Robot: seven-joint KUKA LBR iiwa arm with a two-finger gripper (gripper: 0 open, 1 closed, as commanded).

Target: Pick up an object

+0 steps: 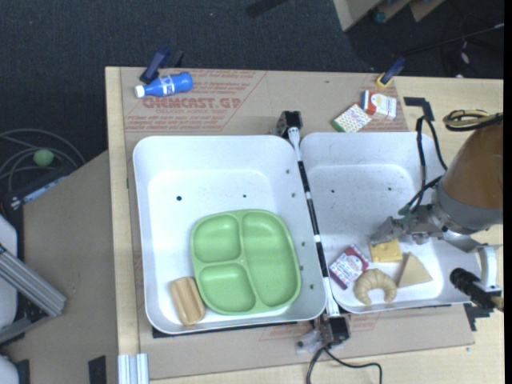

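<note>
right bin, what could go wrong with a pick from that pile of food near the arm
1. The yellow cheese block, pale wedge slice, tan croissant and red-and-white packet lie tightly clustered, so the gripper may nudge or catch a neighbour.
2. They sit near the white right bin's front wall, which may block a clean descent.

Blue bottle (164,85) on cardboard-topped bench (240,94)

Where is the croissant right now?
The croissant lies near the front edge of the right bin, between a red-and-white packet and a tan wedge, just below a yellow block.
</note>
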